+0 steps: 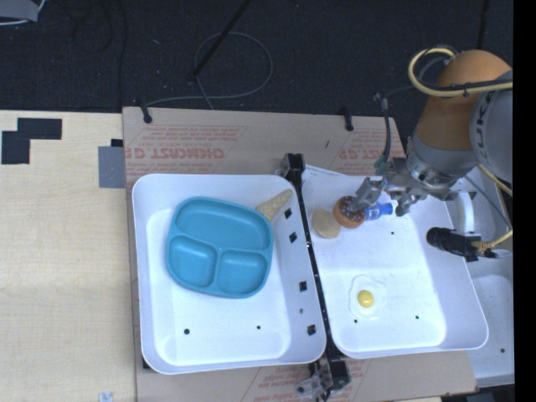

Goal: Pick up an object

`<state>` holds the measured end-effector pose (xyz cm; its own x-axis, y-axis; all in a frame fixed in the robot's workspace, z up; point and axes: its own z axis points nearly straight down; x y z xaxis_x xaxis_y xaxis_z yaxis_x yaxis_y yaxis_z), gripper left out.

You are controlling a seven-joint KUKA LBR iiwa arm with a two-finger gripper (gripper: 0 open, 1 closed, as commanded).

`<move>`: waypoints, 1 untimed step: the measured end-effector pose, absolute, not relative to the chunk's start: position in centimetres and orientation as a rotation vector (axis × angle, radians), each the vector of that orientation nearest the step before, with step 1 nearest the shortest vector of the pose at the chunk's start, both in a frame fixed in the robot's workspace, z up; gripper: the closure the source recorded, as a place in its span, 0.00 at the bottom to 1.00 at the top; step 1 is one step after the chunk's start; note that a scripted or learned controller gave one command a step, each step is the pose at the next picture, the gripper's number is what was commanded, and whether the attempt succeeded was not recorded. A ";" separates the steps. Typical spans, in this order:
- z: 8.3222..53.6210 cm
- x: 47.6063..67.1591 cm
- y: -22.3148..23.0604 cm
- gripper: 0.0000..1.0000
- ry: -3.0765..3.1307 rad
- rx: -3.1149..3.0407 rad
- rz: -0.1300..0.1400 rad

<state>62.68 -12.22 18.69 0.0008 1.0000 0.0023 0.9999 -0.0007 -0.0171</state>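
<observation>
In the right bin (452, 325), my gripper (381, 205) hangs low over the far side, open. Its left finger (363, 198) sits right by a brown, doughnut-like round piece (348, 213). A small blue item (383, 211) shows between the two fingers, with neither finger closed on it. Just left of the brown piece lies a beige disc (325, 224). A toy fried egg (366, 296) rests nearer the front of this bin.
The left bin (159, 333) holds a blue divided plate (219, 247) and a tan wedge (275, 204) at its far right corner. A black divider (306, 258) runs between the bins. A black part on the arm's cable (452, 242) overhangs the right bin's right rim.
</observation>
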 end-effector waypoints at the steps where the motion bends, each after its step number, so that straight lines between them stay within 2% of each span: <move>1: 19.5 63.0 -12.2 0.00 -2.220 -2.218 0.003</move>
<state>62.99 -12.23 19.54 -0.0009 1.0000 0.0009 1.0000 0.0009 -0.0033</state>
